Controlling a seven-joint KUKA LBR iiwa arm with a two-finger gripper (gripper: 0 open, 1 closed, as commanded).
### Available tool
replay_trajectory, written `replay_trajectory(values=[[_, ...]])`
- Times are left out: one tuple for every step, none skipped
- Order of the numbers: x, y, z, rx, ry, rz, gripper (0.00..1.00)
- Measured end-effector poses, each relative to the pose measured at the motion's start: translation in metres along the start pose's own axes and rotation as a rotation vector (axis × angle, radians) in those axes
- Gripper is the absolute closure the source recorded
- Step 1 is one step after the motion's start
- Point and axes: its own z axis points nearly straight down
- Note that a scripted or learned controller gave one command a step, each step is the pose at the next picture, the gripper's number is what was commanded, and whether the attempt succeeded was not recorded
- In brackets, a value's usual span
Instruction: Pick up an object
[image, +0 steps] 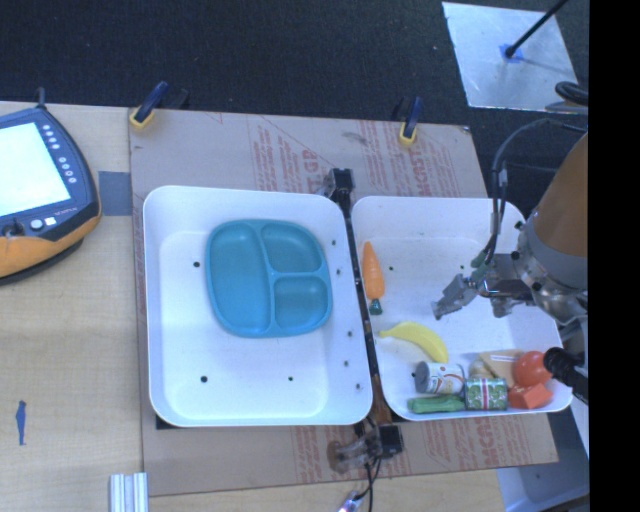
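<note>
Since the gripper (452, 300) hangs spread and empty over the right bin (430, 215), I'd drop squarely astride the banana (420, 340), then close.

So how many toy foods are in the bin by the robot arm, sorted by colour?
Orange: 1, the carrot
Yellow: 1, the banana
Green: 2, the long green vegetable and the green can
Red: 2, the tomato and the red piece
Total: 6, besides a small pale item too blurry to name.
</note>
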Motion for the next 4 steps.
replay_trajectory(values=[[-0.003, -0.011, 0.13, 0.004, 0.0, -0.001, 0.0], [-0.051, -0.01, 0.152, 0.001, 0.0, 0.001, 0.0], [-0.052, -0.01, 0.142, 0.003, -0.001, -0.006, 1.0], [-0.068, -0.009, 0.056, -0.002, -0.001, 0.001, 1.0]])
